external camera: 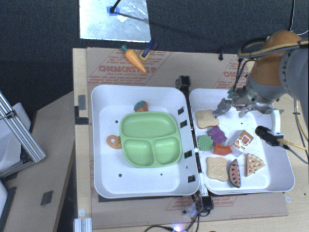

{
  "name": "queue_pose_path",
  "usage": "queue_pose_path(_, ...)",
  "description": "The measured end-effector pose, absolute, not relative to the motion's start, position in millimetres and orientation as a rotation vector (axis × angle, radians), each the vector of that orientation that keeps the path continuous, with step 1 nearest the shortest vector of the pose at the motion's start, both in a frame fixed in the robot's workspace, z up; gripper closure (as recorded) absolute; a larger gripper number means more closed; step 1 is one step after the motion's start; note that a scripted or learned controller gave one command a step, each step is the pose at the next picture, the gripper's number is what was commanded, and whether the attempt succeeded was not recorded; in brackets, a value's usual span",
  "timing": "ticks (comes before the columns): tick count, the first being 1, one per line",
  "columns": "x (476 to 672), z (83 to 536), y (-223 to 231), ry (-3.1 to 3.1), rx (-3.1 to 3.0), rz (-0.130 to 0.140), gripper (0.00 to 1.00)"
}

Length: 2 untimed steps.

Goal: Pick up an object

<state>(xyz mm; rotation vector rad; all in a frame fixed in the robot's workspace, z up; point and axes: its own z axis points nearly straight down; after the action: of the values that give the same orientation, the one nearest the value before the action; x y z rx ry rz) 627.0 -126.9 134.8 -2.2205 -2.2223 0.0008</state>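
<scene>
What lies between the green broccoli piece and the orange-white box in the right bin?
In the camera view, purple grapes lie between the broccoli piece and the box.

Hand [231,106] above toy-filled right bin [285,175]

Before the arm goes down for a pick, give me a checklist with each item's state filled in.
1. Gripper over the right bin: ok, at its upper part.
2. Target below: ok, the toast slice lies just beside it.
3. Gripper holding nothing already: cannot tell.
4. Toast slice free of neighbours: ok, apart from the purple grapes.
5. Other toys crowded: not ok, the watermelon slice touches the second bread slice.
6. Green divided plate out of the way: ok, in the left bin.
</scene>
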Motion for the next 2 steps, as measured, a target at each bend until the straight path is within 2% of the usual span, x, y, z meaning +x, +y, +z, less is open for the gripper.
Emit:
queue_pose_path(1, 627.5, 83.7, -126.4, -2.221, -2.222, -0.002, 0.0)
queue_pose_path(2, 630.1, 98.5, -126.6, -2.227, -2.225, -0.009, 1.0)
